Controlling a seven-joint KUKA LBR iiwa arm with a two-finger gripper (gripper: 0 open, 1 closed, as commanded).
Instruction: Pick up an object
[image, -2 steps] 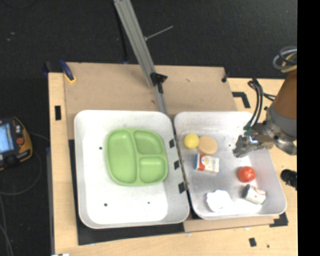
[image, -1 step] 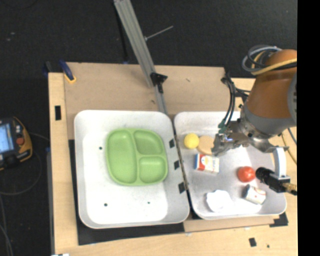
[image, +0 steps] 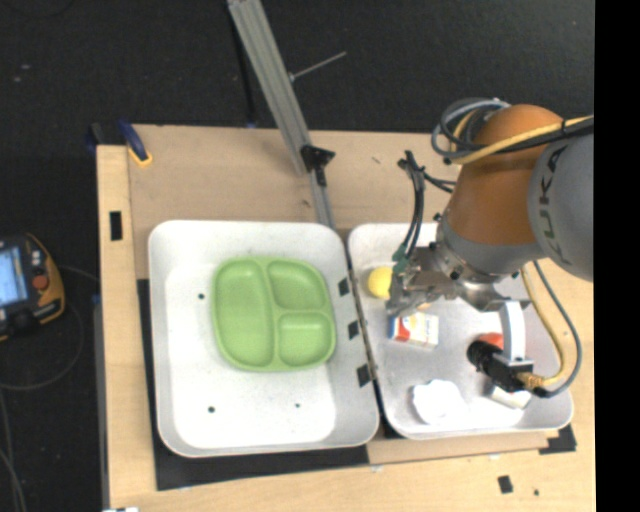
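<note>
Your grey claw (image: 408, 292) sits centre-right of the frame, over the right white bin (image: 560, 415); can't tell its grip state. The small yellow round ball (image: 379, 282) lies just left of it, the white-and-red box (image: 415, 329) just below. The left bin (image: 180, 400) holds a green divided plastic tray (image: 273, 313).

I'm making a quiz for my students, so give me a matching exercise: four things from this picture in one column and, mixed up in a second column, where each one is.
Things:
1. green divided plate
2. yellow ball
3. small red and white box
4. white lump

Places:
A. right bin, near its front edge
B. middle of the left bin
C. right bin, close to the divider between bins
D. right bin, just below the end effector

Pairs: 1-B, 2-C, 3-D, 4-A
</note>
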